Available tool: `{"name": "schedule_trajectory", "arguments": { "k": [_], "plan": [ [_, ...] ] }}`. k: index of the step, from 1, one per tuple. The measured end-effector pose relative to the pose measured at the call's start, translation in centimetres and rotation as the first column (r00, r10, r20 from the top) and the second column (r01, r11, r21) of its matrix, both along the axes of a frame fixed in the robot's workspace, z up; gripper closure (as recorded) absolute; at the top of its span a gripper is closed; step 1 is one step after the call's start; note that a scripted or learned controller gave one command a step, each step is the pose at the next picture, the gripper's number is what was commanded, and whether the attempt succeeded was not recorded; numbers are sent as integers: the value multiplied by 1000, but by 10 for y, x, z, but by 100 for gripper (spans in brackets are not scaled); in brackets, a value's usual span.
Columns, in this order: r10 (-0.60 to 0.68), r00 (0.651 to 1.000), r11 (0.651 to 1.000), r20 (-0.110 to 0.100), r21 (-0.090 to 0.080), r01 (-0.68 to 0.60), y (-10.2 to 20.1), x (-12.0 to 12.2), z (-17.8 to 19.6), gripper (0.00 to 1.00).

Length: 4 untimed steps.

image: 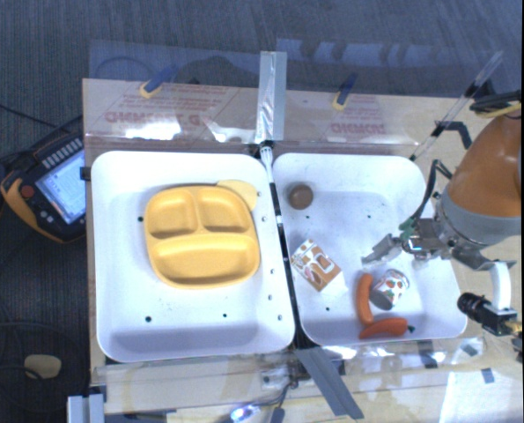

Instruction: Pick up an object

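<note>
In the right bin [350, 170], the gripper [387, 247] hangs at centre right, fingers spread with nothing between them. The nearest object, a small red-and-white ball [389, 287], lies just below, toward the frame's bottom.

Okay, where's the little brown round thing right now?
In the camera view, the brown round object sits in the right bin, near its top-left corner, above the patterned packet.
</note>
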<state>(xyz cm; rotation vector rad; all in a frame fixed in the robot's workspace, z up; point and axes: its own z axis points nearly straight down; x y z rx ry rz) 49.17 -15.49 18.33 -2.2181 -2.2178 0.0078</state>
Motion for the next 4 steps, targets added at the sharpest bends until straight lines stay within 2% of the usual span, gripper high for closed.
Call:
{"name": "schedule_trajectory", "arguments": {
  "k": [1,2,3,4],
  "plan": [
    [187,982,982,1,3,-187,-22,-8,-72,0],
    [291,957,957,3,4,-291,15,-7,-39,0],
    [272,962,962,2,3,-272,34,-7,-23,0],
    [327,945,945,12,2,-327,9,-4,-96,0]
  ]
}}
